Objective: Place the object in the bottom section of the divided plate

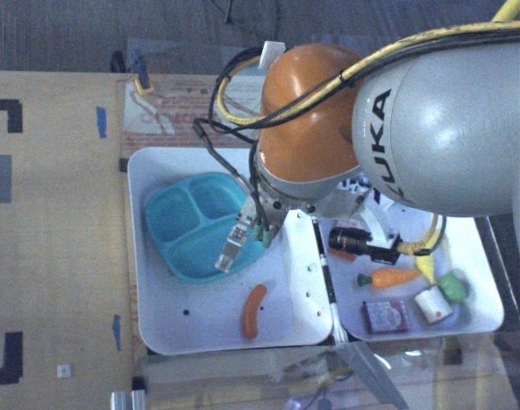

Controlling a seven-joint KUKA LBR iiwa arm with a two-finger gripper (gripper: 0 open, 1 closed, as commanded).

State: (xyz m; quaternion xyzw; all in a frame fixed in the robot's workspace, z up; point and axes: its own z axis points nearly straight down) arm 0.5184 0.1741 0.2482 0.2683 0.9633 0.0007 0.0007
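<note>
My tool hangs over the right edge of the teal divided plate in the left bin; whether it's open or closed, I cannot tell. The orange sausage lies on the bin floor below the plate, apart from it.

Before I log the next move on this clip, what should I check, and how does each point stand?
1. Divided plate lies flat in the left bin: ok.
2. Gripper is over the plate's lower right part: ok.
3. Something held between the fingers: cannot tell.
4. The plate's bottom section is free to receive: cannot tell, the gripper covers part of it.
5. Orange sausage lies on the bin floor below the plate, not in it: not ok if it is the object.
</note>
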